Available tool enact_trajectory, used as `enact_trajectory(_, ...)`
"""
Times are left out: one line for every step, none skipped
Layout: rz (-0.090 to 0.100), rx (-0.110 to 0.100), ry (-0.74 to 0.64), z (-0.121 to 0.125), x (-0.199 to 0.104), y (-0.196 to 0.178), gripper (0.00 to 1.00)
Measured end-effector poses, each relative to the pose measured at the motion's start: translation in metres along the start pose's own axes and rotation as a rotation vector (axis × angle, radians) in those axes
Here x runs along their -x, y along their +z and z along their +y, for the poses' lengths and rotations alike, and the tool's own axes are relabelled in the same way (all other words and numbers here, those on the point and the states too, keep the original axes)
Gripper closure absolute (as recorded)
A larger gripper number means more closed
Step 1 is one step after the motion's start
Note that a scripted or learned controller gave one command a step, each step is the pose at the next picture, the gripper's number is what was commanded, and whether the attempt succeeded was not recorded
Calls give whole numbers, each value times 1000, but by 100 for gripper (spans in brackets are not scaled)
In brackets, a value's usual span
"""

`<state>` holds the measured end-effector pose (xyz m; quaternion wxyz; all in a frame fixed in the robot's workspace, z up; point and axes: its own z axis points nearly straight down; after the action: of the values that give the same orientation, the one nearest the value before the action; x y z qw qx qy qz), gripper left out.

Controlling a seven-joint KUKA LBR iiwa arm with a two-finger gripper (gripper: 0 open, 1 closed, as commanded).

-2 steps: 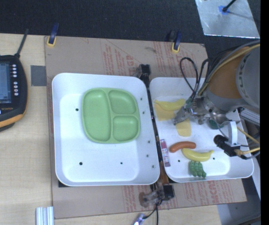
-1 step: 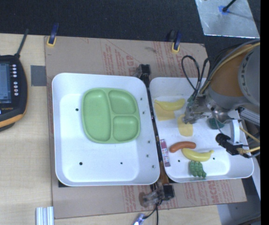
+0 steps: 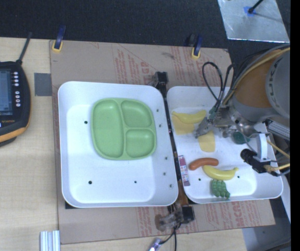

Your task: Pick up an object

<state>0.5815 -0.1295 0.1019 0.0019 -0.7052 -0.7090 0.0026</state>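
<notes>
My gripper (image 3: 206,128) hangs low over the upper middle of the right bin (image 3: 244,192), reaching in from the right. A yellow wedge-shaped piece (image 3: 187,120) lies just to its left, and a smaller pale yellow block (image 3: 207,143) sits right below it. Toward the front of the bin lie a red-orange sausage (image 3: 202,163), a yellow banana (image 3: 220,172) and a green broccoli piece (image 3: 219,189). Nothing visibly sits inside the gripper.
The left bin (image 3: 77,182) holds a green divided plate (image 3: 123,128). A small teal item (image 3: 238,137) shows under the wrist. Black cables (image 3: 215,82) loop above the right bin. A teach pendant (image 3: 1,106) rests on the bench's left.
</notes>
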Motion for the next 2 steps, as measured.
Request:
enact_trajectory(1, 4, 2, 58, 5, 10, 0)
enact_trajectory(0, 2, 1, 10, 22, 10, 0)
